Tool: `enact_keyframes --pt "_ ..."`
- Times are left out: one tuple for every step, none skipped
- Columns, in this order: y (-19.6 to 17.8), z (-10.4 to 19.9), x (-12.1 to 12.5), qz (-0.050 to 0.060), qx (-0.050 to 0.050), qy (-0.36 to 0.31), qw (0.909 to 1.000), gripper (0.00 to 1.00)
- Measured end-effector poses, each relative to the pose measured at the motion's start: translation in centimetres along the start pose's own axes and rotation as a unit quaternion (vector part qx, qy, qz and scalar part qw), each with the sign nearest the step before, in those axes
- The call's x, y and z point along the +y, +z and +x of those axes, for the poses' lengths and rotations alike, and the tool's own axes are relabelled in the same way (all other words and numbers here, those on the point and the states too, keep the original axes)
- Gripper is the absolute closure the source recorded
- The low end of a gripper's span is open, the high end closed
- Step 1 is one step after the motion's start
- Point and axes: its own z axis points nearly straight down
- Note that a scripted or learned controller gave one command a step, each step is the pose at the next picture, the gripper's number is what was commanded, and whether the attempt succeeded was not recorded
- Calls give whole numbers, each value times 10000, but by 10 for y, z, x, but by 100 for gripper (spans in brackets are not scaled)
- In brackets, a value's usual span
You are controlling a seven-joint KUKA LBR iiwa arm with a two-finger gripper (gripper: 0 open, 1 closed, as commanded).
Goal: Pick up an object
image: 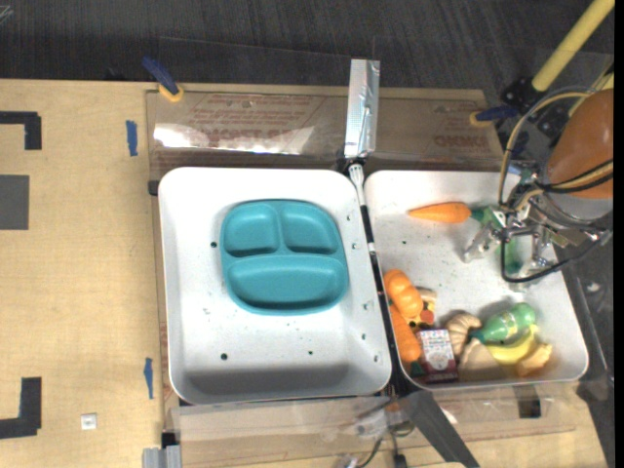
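Two white bins sit side by side on the bench (68,261), touching along their inner edges. The left bin (195,359) is the bigger-looking one, and it carries a teal divided plate (283,256) pretty much in its middle, with two small compartments toward the far edge and one long one toward the near edge.

The right bin (429,247) has all the small stuff. The arm (585,144), with its orange band, comes in over the bin's far right corner, and the gripper (509,237) hangs just above the bin floor near the right edge. The fingers look spread fairly wide with nothing between them, though the cables around them make it a bit messy to read.

A carrot (439,213) lies near the bin's far edge, its green top pointing at the gripper and just beside it, not touching as far as I can tell. Along the near edge there's a pile: a yellow banana (517,351) with a green toy (507,325) on it in the near right corner, some orange pieces (402,300) against the left edge, and a small red packet (437,351) near the near left corner.
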Motion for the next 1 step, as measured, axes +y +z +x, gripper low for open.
enact_keyframes --pt "0 -3 -2 7 -5 -340 9994 0"
